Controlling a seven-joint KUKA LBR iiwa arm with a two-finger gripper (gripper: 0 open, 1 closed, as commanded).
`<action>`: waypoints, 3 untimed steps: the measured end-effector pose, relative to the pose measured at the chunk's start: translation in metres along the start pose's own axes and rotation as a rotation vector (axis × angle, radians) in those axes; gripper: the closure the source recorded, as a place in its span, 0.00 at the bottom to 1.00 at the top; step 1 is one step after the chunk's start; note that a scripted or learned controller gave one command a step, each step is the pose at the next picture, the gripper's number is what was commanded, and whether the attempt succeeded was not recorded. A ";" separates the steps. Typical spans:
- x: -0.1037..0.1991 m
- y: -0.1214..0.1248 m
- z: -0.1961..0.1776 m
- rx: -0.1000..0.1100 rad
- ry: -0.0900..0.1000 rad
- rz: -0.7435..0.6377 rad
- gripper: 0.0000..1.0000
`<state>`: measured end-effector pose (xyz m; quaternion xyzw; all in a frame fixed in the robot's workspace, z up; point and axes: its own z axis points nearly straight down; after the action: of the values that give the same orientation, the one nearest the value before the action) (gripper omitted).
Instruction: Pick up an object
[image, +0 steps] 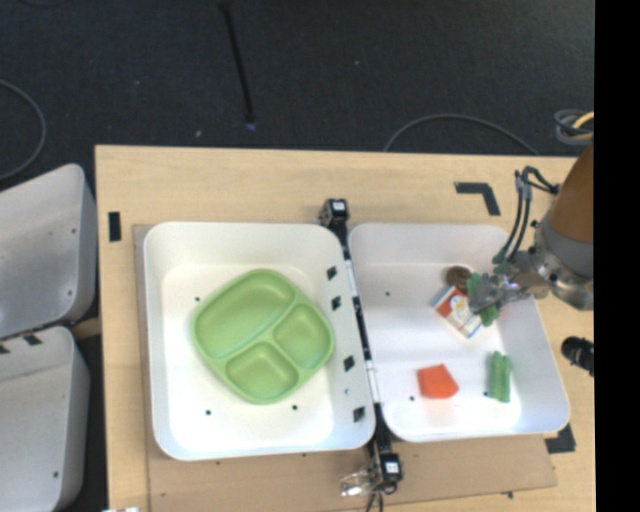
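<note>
In the right bin lie a red block, a green oblong piece, and a small red-and-white carton with a brown round thing just behind it. My gripper reaches in from the right and hovers at the carton's right edge, with a bit of green showing at its tip. The angle hides how its tips stand. The left bin holds a green divided plate.
A black-clipped divider runs between the two bins. The grey arm and orange band cover the right bin's far right rim. Cables loop above the wrist. White chair seats stand left of the bench.
</note>
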<state>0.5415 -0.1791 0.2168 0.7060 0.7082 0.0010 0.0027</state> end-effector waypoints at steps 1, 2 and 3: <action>-0.002 0.001 -0.045 0.000 0.000 0.000 1.00; 0.044 0.006 -0.035 0.004 0.003 -0.003 1.00; 0.090 0.013 -0.028 0.004 0.003 -0.002 1.00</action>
<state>0.5537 -0.0894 0.2446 0.7052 0.7090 0.0004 0.0002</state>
